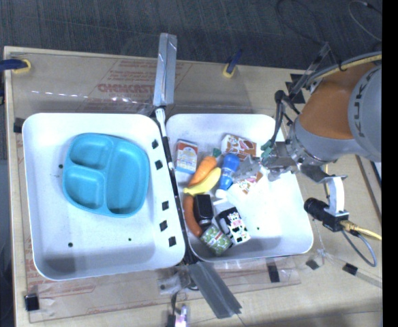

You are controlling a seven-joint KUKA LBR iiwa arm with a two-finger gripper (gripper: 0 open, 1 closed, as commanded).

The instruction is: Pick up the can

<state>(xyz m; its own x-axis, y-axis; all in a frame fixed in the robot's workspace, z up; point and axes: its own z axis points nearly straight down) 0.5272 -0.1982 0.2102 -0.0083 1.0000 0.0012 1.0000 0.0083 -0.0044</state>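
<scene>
The right bin [281,216] holds a pile of small items along its left side. At the front of the pile lies a small green can [215,240] on its side, next to a black-and-white cow-print carton [234,227]. My gripper [274,159] hangs over the bin's right part, near a blue bottle [230,163] and a snack pack [238,145]. It is well behind and to the right of the can and not touching it. The grey arm with its orange band [332,107] comes in from the right.
A banana [207,180], a carrot [206,163], a small carton [185,155], a black item [202,210] and a red-orange item [189,218] crowd the pile. The left bin [42,237] holds a blue divided plate [107,174]. A metal divider [165,67] stands between the bins.
</scene>
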